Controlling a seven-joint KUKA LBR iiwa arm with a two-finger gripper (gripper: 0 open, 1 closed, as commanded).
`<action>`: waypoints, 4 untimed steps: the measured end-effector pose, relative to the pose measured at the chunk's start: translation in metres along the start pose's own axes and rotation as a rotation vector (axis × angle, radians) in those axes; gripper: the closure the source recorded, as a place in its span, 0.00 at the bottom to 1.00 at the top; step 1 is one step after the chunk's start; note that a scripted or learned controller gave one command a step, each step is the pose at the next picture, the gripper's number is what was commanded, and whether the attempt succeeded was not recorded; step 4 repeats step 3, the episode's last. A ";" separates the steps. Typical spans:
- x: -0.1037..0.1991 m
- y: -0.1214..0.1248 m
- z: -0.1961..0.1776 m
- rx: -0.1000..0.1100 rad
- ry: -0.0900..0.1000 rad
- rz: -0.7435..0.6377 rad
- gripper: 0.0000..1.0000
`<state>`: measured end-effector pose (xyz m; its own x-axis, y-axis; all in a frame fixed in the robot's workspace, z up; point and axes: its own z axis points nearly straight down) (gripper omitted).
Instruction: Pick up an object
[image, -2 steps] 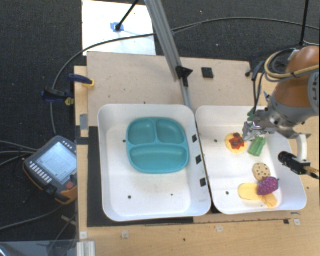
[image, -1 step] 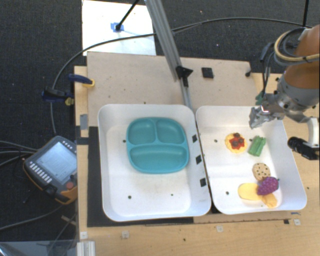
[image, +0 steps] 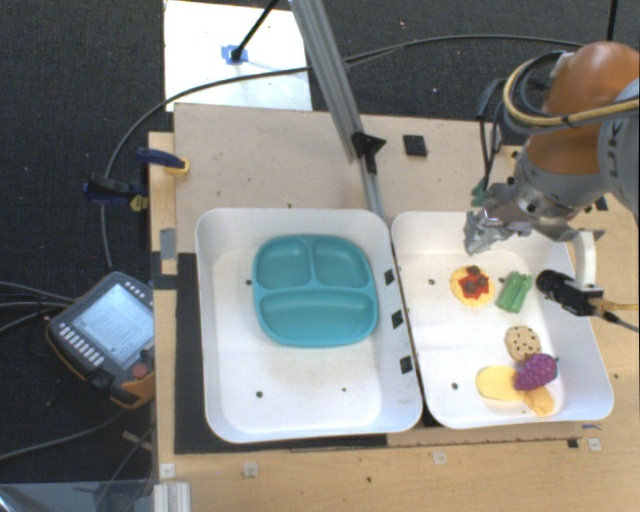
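Note:
My gripper (image: 481, 238) hangs over the far part of the right bin (image: 435, 330), just above and left of a small round pizza-like toy (image: 471, 285). I see nothing between its fingers. A green block (image: 515, 291) lies right of the pizza toy. Nearer the front sit a brown cookie (image: 521, 342), a purple grape bunch (image: 535, 371) and a yellow banana-like piece (image: 505, 386).
The left bin (image: 230, 390) holds a teal divided plate (image: 315, 290). A metal pole (image: 340, 100) slants over the bench behind the bins. A teach pendant (image: 105, 335) lies off the bench at the left.

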<state>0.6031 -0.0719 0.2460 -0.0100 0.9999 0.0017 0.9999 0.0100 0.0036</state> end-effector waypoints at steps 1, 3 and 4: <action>0.053 -0.014 0.008 0.004 0.000 0.001 1.00; 0.160 -0.026 0.016 0.004 0.001 0.000 1.00; 0.160 -0.026 0.016 0.004 0.001 0.000 1.00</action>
